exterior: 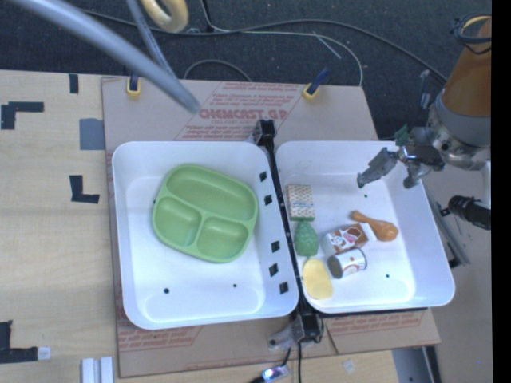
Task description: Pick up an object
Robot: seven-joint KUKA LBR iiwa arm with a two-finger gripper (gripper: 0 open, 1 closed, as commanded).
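Camera view: my tool [393,167] hangs spread and holding nothing over the right bin's [415,238] far right corner. Candidates cluster against the divider wall [273,206]; the orange drumstick toy [374,225] sits farthest from that wall with bare floor around it, so I'd take it, fingers across its narrow neck. The can [346,262] next to it crowds one side.

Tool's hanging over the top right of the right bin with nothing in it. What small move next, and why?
Probably ease the tool toward the orange drumstick-shaped toy, which lies just below it in the right bin. Its fingers look spread with nothing between them, and the toy is the nearest item, with bare bin floor on its right side; the small can and carton crowd its left.
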